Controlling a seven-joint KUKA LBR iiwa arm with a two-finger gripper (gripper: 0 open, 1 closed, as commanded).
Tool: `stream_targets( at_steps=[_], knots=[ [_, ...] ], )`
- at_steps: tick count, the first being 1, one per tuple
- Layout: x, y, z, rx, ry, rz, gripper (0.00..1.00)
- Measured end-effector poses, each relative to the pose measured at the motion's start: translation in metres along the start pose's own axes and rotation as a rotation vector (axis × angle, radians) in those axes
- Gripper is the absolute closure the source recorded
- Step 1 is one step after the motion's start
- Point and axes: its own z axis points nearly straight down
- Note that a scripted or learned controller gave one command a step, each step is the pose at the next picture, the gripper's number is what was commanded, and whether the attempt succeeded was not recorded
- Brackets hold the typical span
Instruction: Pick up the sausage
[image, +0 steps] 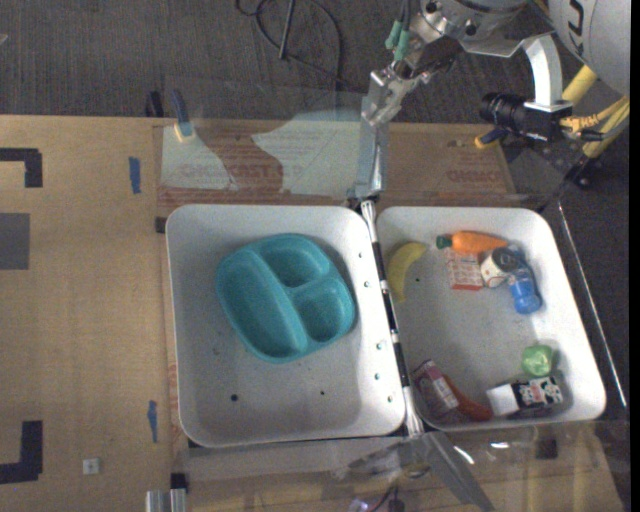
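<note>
Plate (286, 297) in left bin (190, 400), sausage (466, 398) near right bin's (575, 330) front edge

The sausage (462, 397) lies at the bottom of the right bin (575, 300), next to a dark red packet (434, 384). A teal plate (286, 296) sits in the left bin (190, 330). The gripper (385, 85) hangs above the bins, maybe a little blurry.

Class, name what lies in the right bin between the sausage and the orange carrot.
In the camera view, between sausage and carrot: bare bin floor and a red-and-white packet.
</note>
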Motion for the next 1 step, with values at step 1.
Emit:
stream_targets(
  at_steps=[1],
  knots=[
    [0.0785,0.048,-0.0002,-0.002,0.001,-0.276,1.0]
  ],
)
